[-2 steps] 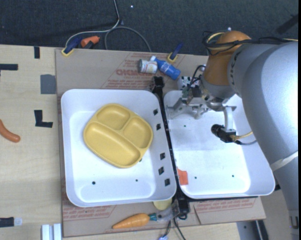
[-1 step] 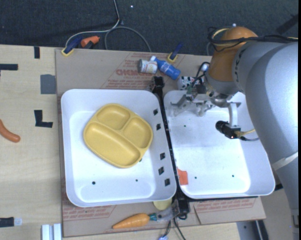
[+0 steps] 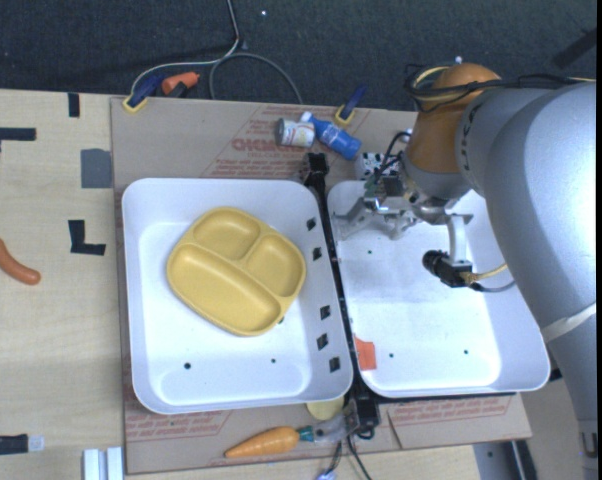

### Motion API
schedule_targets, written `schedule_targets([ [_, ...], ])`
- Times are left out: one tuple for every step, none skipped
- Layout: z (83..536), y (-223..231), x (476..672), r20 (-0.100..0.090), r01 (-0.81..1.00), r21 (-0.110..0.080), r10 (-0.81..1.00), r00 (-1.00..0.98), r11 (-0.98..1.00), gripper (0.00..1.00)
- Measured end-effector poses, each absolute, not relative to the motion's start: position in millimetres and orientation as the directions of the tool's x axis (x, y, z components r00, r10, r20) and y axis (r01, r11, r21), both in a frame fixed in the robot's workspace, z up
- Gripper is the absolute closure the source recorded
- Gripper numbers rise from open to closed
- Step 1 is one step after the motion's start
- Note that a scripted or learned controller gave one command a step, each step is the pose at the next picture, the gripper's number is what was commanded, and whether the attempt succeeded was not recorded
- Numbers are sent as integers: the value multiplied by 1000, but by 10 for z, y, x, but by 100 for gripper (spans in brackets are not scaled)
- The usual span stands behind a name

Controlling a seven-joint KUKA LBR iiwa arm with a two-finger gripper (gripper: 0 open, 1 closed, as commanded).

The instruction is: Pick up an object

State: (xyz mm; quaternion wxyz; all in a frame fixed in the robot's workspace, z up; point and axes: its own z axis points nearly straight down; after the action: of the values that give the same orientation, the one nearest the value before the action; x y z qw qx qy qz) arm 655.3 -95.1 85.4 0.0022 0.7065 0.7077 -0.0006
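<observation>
A yellow divided plate lies flat in the left bin, a little above its middle. My gripper hangs over the far left part of the right bin, close to the wall shared by the two bins. It looks open, with nothing between its fingers. The plate is well to the gripper's left, on the other side of that wall. A small orange tag lies near the right bin's front left corner.
The grey arm covers the right bin's far right side. A blue and white bottle lies behind the bins. An orange sausage rests on the bench at far left, and a carrot lies in front of the bins.
</observation>
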Motion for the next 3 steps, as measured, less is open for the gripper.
schedule_targets([
  [853, -983, 6690, 0, 1000, 0, 1000, -2, 2, 0],
  [870, -955, 6087, -2, 1000, 4, 1000, 0, 0, 0],
  [856, -1203, 6705, -1, 1000, 5, 1000, -3, 3, 0],
])
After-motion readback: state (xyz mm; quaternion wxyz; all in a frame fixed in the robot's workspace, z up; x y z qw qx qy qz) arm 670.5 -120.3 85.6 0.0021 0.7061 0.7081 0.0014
